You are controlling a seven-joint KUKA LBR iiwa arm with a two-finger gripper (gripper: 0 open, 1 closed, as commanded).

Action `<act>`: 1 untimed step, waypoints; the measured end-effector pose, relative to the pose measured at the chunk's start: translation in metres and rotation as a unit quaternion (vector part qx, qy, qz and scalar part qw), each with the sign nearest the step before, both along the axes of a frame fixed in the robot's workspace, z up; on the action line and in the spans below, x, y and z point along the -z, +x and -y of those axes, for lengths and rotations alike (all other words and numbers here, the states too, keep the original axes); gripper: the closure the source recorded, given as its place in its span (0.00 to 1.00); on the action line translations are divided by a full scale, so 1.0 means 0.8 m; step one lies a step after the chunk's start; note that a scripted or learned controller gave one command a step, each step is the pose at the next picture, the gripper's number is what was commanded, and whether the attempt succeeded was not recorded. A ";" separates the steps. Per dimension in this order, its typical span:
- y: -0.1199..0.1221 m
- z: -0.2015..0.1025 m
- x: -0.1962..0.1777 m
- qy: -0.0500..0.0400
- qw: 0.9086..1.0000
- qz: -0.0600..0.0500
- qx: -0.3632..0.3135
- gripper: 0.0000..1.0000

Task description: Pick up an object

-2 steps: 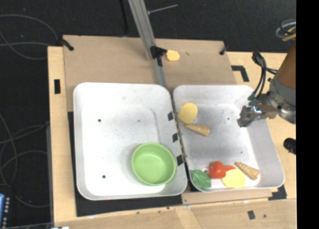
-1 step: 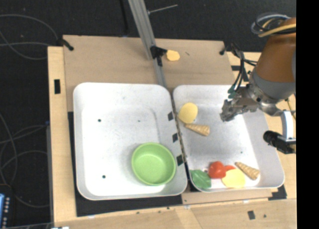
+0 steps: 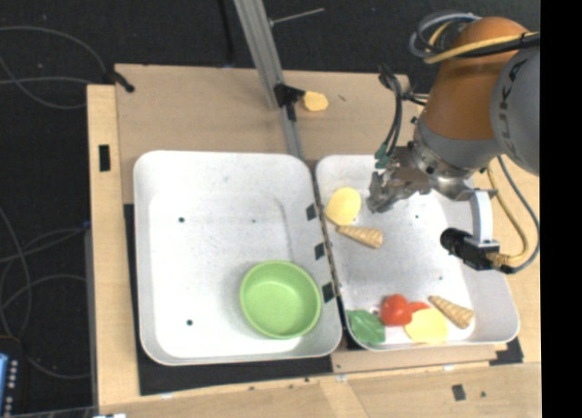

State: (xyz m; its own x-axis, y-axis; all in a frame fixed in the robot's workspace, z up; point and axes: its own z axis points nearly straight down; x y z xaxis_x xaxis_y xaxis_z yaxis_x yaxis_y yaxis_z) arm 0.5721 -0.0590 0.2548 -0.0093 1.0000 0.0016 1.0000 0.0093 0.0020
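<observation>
1. In the right bin [image 3: 496, 303] I count two cones [image 3: 360, 236] [image 3: 452, 311], two yellow pieces [image 3: 344, 204] [image 3: 426, 325], one red piece [image 3: 396, 310], one green piece [image 3: 366, 325]; the left bin [image 3: 164, 225] holds one green bowl [image 3: 280, 298].
2. My end effector [image 3: 380, 196] hangs beside the upper yellow piece; I cannot tell its grip.
3. The nearer cone lies flat, long axis left-right, tip left.

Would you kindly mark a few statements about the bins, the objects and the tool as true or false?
1. The green bowl sits in the left bin. True.
2. The tool is over the left bin. False: it hangs over the right bin, beside the pale yellow object.
3. A red object lies near the right bin's front edge. True.
4. The green bowl holds a cone. False: the cone lies in the right bin.
</observation>
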 end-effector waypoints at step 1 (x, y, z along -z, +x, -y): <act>0.021 -0.064 0.014 -0.001 1.000 0.000 0.001 1.00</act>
State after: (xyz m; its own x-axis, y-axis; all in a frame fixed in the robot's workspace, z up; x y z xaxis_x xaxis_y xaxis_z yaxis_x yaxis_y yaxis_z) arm 0.5890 -0.0078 0.2440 -0.0065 1.0000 -0.0005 1.0000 0.0065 0.0016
